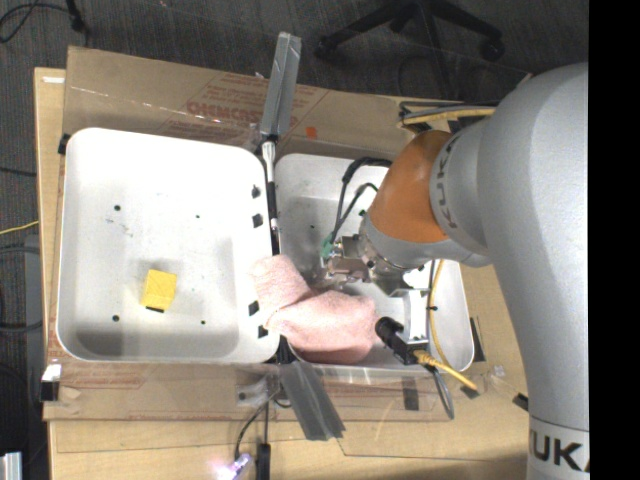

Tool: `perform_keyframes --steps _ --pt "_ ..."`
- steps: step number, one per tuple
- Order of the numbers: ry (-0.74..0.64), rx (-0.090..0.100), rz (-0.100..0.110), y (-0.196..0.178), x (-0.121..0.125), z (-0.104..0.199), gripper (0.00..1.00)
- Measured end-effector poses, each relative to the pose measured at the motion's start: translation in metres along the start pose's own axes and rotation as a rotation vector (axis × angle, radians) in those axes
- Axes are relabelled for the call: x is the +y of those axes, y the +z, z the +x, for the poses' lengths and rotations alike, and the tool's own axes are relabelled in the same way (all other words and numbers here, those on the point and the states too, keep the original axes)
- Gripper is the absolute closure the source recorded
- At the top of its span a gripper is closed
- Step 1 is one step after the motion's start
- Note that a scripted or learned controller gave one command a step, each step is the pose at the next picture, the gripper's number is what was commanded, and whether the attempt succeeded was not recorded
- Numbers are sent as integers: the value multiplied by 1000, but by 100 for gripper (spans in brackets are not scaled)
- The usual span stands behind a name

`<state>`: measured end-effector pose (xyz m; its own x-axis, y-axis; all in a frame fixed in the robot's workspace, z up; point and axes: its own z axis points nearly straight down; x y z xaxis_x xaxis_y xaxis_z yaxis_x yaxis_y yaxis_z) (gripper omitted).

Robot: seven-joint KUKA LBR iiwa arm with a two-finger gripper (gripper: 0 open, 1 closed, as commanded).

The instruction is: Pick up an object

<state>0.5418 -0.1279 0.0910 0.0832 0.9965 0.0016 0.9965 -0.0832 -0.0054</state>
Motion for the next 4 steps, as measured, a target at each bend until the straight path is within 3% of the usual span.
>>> perform_keyframes --steps 1,2,3,4 --pt "332 0 -1 -79 60 34 100" --pt "72 -1 1 0 61 -12 100" --pt "-133 -2 -5 -100 67 -14 100" --pt "-133 -2 -4 -100 66 -14 0"
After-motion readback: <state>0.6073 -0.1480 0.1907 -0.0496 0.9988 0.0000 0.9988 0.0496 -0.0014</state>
